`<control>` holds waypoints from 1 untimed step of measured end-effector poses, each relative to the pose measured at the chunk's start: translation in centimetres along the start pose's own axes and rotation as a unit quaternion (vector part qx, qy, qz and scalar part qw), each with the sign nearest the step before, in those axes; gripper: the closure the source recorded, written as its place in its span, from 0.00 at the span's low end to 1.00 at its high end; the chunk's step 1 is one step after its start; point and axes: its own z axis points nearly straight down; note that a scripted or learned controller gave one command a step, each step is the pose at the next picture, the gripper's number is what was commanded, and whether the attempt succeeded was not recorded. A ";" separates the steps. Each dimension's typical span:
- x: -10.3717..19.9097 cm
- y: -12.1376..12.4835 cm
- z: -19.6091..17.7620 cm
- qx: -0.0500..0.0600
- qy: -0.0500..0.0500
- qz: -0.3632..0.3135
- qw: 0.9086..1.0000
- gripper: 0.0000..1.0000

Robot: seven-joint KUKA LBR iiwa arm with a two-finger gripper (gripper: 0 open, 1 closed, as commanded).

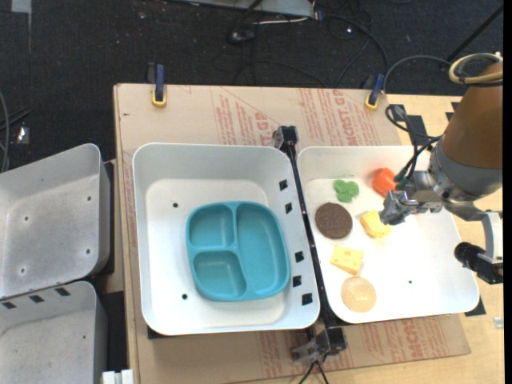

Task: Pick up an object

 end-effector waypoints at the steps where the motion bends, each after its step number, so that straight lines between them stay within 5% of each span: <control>1: 0.0 0.1 -5.2 0.001 0.000 0.000 1.000 1.00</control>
